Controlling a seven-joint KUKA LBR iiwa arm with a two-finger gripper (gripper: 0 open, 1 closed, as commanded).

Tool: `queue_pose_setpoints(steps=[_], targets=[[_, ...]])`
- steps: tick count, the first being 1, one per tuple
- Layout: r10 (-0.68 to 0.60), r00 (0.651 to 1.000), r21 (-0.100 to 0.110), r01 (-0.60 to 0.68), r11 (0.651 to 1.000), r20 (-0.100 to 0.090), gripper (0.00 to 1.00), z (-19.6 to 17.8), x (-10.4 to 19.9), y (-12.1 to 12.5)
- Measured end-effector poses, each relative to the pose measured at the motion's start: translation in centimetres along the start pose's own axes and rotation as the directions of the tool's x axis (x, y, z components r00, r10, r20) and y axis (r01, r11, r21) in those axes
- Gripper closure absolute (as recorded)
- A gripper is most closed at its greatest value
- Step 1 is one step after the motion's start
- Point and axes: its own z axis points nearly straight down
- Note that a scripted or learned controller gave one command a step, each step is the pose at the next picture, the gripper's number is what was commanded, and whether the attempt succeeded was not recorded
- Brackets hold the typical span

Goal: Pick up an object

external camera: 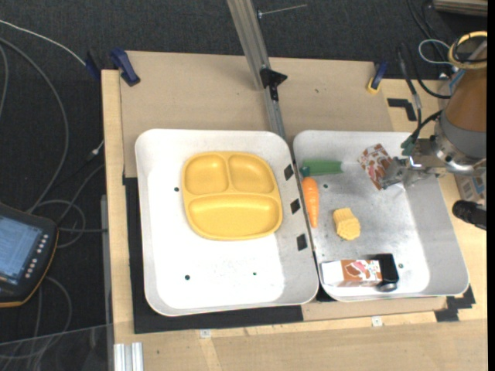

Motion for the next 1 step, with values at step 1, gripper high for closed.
queue_pose_setpoints(steps=[1], targets=[[-0.001, 1.000, -0.001, 0.001, 1.000, 0.001, 1.00, -5.46, -0.02, 0.23]])
